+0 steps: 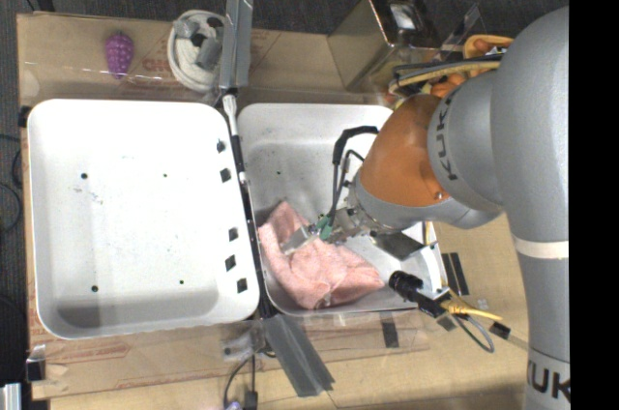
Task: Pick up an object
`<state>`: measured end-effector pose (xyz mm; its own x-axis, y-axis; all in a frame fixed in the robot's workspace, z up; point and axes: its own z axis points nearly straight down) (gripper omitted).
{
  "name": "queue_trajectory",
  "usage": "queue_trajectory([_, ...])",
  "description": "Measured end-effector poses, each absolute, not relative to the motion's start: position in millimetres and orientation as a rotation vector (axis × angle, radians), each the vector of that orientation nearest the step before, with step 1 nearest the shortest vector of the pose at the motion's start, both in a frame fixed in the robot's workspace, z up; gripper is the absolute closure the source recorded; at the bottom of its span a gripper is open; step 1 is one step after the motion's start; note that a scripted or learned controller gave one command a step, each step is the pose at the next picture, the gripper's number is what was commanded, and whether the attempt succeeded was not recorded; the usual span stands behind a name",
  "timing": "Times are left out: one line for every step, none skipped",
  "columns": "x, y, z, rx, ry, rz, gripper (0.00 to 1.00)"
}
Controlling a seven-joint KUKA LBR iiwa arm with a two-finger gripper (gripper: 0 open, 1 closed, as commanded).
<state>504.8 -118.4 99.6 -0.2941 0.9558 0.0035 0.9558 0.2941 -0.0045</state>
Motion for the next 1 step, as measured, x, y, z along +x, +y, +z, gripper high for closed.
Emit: queue_trajectory([477.6, -113.0, 191.2, -1.558, -2.728, 0.0, 0.0])
